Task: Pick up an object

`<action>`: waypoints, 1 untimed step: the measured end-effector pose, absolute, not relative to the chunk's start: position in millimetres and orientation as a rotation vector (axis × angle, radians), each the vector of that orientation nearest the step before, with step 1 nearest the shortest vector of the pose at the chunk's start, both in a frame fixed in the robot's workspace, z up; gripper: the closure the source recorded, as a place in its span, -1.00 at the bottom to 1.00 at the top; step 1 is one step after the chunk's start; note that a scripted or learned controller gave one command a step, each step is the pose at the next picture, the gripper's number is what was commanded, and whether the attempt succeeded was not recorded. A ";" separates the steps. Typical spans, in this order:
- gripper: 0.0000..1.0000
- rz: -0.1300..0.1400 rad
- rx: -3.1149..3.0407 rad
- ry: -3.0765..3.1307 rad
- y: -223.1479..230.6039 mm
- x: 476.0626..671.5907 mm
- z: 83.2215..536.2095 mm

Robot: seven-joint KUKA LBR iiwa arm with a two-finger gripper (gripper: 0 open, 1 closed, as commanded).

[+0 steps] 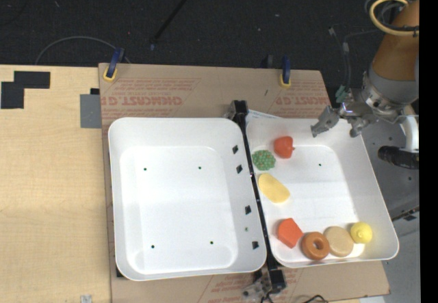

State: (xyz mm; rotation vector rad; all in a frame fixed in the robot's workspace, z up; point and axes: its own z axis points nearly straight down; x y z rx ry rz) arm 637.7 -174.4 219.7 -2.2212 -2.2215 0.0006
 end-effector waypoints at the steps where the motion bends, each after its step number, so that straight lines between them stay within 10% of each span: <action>1: -1.00 0.007 -2.216 -2.217 -170.2 613.4 132.8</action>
